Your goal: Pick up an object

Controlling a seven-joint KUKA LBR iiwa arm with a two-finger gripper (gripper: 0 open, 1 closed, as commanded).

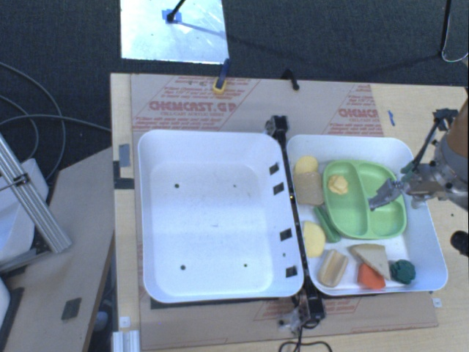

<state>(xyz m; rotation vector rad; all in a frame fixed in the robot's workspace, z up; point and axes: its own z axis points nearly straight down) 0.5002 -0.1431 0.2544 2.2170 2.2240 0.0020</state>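
The right white bin [421,229] holds a green divided plate [359,215] with a small yellow piece [338,185] in its upper left section. Around the plate lie a yellow round item [306,165], a beige slice [309,188], another yellow piece [314,237], a tan roll [333,268], a pale wedge [372,255], an orange carrot [371,276] and a dark green broccoli [402,270]. My gripper [382,195] reaches in from the right and hangs over the plate's right section, with nothing seen in its grasp.
The left white bin [212,211] sits beside the right one, with a black hinged divider [287,211] between them. Both rest on a cardboard sheet [198,105]. A shiny metal sheet [174,20] lies at the back, and cables run at the left.
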